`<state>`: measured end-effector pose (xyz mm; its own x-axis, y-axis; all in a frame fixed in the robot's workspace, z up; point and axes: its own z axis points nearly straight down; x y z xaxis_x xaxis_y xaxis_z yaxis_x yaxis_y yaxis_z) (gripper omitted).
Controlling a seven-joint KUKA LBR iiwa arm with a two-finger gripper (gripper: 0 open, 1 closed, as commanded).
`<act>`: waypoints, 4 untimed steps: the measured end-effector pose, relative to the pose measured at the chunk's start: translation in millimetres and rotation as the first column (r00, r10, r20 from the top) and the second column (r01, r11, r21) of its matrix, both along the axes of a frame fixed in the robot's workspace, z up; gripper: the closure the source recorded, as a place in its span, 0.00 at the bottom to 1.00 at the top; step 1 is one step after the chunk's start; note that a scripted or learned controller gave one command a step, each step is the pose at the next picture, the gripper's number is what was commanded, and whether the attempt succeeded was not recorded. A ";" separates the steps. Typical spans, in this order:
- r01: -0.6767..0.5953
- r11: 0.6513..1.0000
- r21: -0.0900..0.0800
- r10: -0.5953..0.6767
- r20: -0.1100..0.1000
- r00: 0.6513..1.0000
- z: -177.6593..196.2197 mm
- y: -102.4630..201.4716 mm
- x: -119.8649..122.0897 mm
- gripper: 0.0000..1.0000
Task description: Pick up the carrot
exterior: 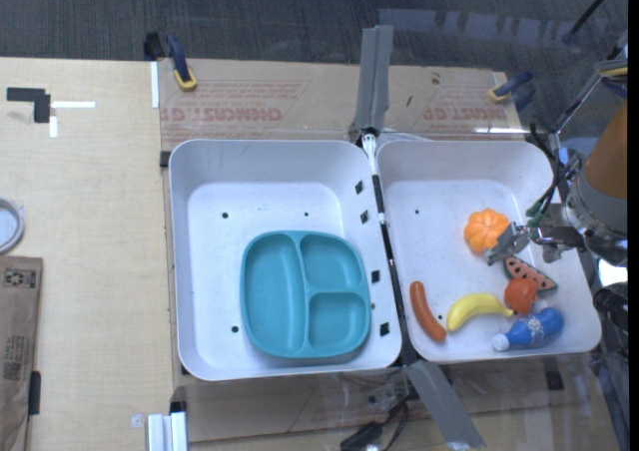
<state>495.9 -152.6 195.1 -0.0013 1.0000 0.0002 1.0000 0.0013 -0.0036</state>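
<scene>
Presently the carrot [427, 311] lies in the right bin [439, 165], near its left wall — long axis running from upper left to lower right, beside the banana [476, 310]. Gripper [507, 244] state: cannot tell.

Mirrored "CHEMCAST GP" print on cardboard sheet [262, 100]

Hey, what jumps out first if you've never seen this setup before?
The big teal divided plate lying in the left bin draws the eye first. Next, the bright toy food clustered in the right bin: an orange pumpkin, a yellow banana, with the end effector beside the pumpkin.
</scene>
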 end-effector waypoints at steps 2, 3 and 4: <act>0.236 0.972 -0.002 -0.236 -0.002 0.972 -82.2 22.7 64.5 1.00; 0.213 0.977 -0.002 -0.213 0.004 0.977 -41.0 -5.3 108.4 1.00; 0.316 0.949 -0.002 -0.316 0.000 0.949 33.9 64.1 61.4 1.00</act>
<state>557.3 -88.5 229.0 0.3147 0.9492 -0.0022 0.9492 -0.3147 -0.0032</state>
